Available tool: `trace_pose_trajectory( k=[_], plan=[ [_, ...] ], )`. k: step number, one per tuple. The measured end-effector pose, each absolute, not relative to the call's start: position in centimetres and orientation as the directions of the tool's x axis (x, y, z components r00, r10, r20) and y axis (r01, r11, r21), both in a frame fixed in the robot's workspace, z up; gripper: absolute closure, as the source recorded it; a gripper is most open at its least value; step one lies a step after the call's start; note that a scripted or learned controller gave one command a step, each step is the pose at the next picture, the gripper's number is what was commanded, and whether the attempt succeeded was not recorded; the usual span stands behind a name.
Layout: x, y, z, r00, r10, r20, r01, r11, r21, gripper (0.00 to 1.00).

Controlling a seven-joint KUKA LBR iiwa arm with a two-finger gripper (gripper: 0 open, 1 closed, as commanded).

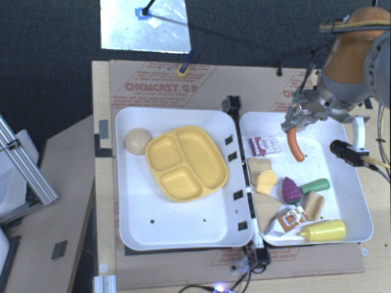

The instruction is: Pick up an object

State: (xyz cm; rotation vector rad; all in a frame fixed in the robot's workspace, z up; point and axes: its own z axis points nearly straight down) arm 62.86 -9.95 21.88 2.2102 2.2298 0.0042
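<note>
Where it hangs above right bin, gripper clamps orange-red sausage, slim, curved, dangling.

Bench: lying tan under everything, reaching out well left of the fingers.
Cardboard sheet: lying flat on the bench, printed red, spreading beneath both bins.
Left bin: sitting on the cardboard, well left of the fingers.
Right bin: sitting on the cardboard beside the left bin, lying below the fingers.
Shiny square plate: lying beyond the bench, far up and left of the fingers.
</note>
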Motion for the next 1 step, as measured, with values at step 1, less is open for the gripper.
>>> trace_pose_trajectory(
  k=[1],
  plan=[
    [65.89,-6.11,22.37,-0.009,1.0,0.001,1.0,0.009,0.006,1.0]
  ],
)
